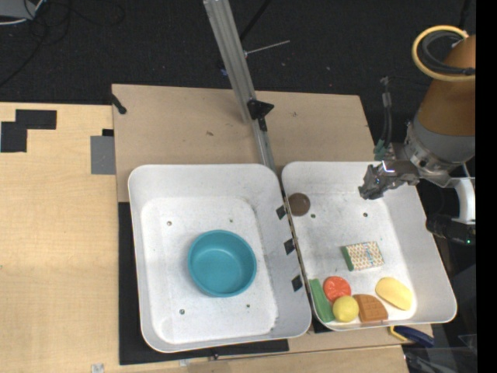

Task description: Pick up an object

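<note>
Tabletop (54, 208) is light wood, with a tan board (311, 127) set on it under the two white bins; dark floor with cables lies beyond the far edge. A slanted aluminium rail (233, 53) runs down toward the seam between the bins. Left bin (155, 200) holds one teal bowl (222, 263), upright, roughly centred. Right bin (411, 231) holds the loose objects: a small brown round piece (298, 203) near its far left corner, a pale patterned block (363, 256) near the middle, and a cluster along the near edge. In the cluster: a green strip (318, 298) against the left wall, a red-orange round item (336, 287), a yellow ball (345, 309) just in front of it, a brown ridged piece (372, 308) beside the ball, and a yellow oval item (394, 292) furthest right. Black clips sit along the divider between the bins. Arm enters from the right, orange band above the wrist; the tool (374, 186) sits over the far right part of the right bin, apart from every object. Nothing shows between its fingers; spread or pressed together, cannot tell at this size.
</note>
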You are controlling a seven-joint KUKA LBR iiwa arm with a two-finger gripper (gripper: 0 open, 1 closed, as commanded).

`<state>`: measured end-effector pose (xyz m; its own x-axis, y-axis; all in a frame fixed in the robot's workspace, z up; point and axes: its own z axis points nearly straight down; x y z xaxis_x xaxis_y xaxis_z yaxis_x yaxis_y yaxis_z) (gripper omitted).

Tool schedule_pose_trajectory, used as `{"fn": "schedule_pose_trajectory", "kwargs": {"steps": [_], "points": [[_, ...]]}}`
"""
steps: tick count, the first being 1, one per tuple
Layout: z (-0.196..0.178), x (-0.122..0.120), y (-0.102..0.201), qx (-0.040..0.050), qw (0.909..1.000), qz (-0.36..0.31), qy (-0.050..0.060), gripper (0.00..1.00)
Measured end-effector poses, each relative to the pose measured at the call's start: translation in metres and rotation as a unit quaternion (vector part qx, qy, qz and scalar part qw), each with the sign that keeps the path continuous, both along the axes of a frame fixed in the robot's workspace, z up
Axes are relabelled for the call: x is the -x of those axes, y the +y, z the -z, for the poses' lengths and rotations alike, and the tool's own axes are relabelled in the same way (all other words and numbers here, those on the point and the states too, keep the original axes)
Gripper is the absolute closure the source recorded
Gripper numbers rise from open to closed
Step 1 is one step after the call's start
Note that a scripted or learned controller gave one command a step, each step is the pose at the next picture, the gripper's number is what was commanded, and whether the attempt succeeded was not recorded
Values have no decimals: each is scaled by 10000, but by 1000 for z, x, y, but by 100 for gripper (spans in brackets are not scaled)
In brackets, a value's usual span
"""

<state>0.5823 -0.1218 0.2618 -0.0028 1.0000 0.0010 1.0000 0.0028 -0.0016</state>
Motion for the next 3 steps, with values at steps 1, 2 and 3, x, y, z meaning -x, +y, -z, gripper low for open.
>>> {"fn": "schedule_pose_trajectory", "kwargs": {"steps": [1,2,3], "points": [[-3,-7,52,5,10000,-1,-5,100],[9,-2,100,1,10000,-1,-1,100],[12,0,153,1,10000,-4,-2,100]]}}
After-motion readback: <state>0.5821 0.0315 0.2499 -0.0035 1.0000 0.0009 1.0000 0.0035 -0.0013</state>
